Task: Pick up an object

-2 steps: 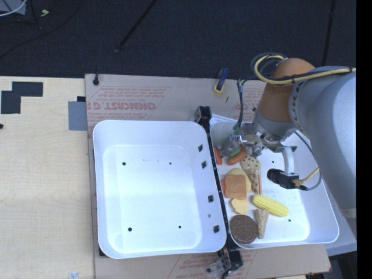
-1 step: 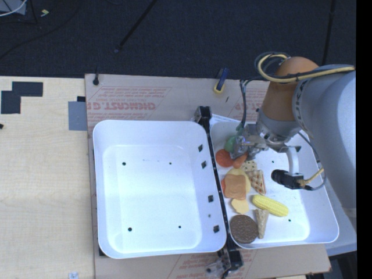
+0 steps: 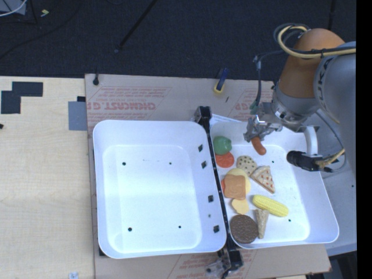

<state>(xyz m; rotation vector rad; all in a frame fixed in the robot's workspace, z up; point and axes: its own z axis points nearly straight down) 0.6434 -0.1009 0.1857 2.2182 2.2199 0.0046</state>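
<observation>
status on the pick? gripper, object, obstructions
Gripper over right bin, at the sausage; grip unclear. Sausage apart from the cookie below it. Nothing blocking.

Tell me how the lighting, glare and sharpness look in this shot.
Camera view: even overhead light; the left bin is bright, nearly washed out, with mild glare on its floor. Toy food in the right bin casts only short, soft shadows. The background above the bench is dark. The gripper looks slightly soft; the corn is reasonably sharp.

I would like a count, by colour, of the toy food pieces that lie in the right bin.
Green: 1, round piece
Red or orange: 3, sausage, disc, square slice
Yellow: 2, corn cob, small piece
Brown or tan: 4, cookie, pizza wedge, dark round cookie, cone
Total: 10
</observation>
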